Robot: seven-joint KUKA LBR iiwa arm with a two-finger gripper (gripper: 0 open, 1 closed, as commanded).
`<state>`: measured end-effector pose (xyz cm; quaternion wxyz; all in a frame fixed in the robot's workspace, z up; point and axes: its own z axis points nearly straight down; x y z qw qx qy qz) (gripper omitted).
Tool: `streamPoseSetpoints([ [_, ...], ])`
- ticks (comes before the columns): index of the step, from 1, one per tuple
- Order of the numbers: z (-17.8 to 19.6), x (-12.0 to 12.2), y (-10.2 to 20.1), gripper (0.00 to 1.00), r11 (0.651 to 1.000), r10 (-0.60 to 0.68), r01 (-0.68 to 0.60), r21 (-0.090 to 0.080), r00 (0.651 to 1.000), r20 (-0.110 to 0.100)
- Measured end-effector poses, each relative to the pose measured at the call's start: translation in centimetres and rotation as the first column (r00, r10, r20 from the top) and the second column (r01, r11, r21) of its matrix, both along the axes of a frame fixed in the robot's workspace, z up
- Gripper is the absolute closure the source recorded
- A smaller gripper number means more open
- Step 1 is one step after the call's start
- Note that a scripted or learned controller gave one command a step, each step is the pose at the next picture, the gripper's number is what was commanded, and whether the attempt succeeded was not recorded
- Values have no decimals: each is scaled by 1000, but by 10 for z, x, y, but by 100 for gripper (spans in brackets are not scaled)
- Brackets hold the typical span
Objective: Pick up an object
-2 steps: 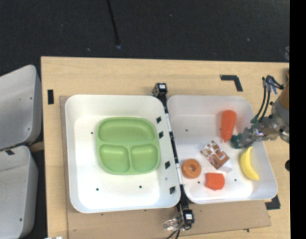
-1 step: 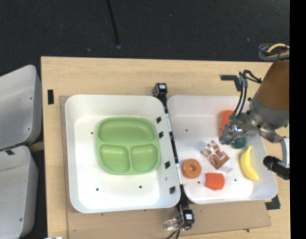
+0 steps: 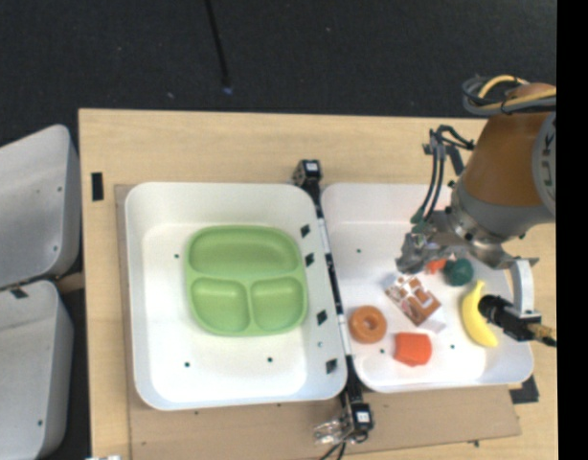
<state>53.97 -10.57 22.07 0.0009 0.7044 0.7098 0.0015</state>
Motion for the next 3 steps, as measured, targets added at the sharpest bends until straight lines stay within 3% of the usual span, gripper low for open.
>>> streamPoseSetpoints([
  [1, -3, 4, 54, 100, 1000, 0, 0, 1, 1000, -2],
  [3, 6, 39, 158, 100, 1000, 0, 0, 1, 1000, -1],
])
